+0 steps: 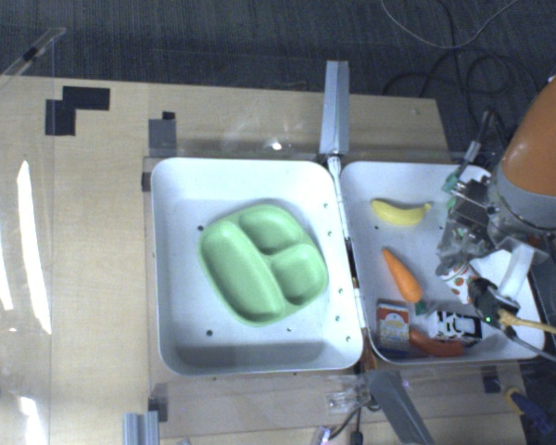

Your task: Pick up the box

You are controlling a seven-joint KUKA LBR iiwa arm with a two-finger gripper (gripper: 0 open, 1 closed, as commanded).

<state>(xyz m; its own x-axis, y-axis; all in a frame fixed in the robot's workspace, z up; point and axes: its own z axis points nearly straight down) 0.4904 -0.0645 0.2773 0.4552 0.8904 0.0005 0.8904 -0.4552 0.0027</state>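
Box (394, 323) lies at the right bin's (360, 248) near edge, touching a red item (437, 345), carrot (402, 275) just behind. Gripper (456, 253) hovers right of carrot; finger state cannot be told. Banana (400, 212) farther back.

Arm (542, 156): cut off by the right edge of the frame; orange band part in view.
Gripper (456, 253): a dark tangle of parts at the right of the frame; finger state not readable.
Right bin (357, 239): right wall and lower-right corner hidden behind the arm.
Box (394, 323): lower centre-right; label print too small to read.
Black-and-white item (456, 324): beside the box, partly under cabling, identity unclear.
Red item (435, 345): at the bin's lower wall, mostly covered, kind not discernible.
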